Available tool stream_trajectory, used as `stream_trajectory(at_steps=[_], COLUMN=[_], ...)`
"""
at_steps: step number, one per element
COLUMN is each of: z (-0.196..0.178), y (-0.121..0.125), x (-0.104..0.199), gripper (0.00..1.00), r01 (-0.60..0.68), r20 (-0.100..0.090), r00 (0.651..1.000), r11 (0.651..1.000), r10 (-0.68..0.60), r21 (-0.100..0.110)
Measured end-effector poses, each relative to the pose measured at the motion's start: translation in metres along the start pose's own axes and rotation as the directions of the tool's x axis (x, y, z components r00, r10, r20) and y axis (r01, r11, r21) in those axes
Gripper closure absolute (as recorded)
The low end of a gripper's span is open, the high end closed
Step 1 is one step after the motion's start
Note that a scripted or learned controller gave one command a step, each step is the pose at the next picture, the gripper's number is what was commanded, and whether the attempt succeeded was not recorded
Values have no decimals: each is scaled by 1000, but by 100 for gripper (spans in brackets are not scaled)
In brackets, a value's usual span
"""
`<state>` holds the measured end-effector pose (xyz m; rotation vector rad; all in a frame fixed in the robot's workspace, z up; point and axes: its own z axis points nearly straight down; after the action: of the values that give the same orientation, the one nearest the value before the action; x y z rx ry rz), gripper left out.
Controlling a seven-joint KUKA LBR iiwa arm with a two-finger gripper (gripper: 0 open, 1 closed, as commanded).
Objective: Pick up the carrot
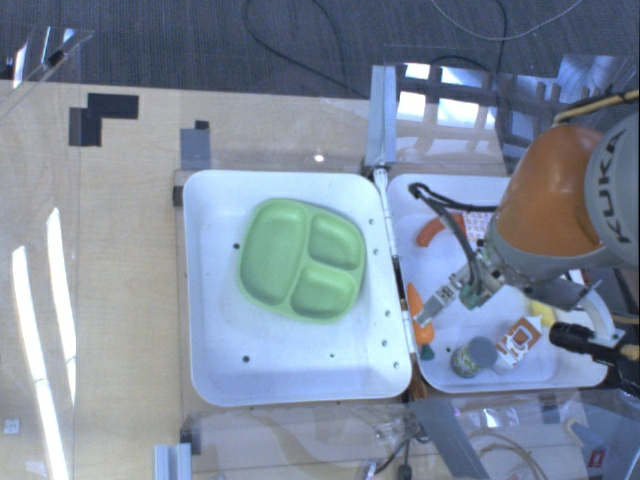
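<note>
The arm reaches in from the right over the right bin (440,376), and its gripper (432,308) hangs low near that bin's left wall. The fingers stand slightly apart with nothing between them. The carrot (414,301) lies along the left wall, just beside the fingertips; contact cannot be judged. A second orange piece (430,231) lies farther back. In the left bin (215,368) rests a green divided plate (301,259).

Bright, even overhead light is washing the left bin (290,368) almost shadowless, glare is streaking the clear panel (40,268) over the counter's (120,298) left side, and the picture is looking slightly soft throughout.
</note>
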<state>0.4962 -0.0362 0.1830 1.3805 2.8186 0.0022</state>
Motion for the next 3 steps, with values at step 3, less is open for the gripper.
stream_trajectory(at_steps=[3], z=[94], y=[-15], x=[-65], gripper=[0], r01=[-8], r20=[11], r00=[1000], r11=[1000], r10=[8], r21=[-14])
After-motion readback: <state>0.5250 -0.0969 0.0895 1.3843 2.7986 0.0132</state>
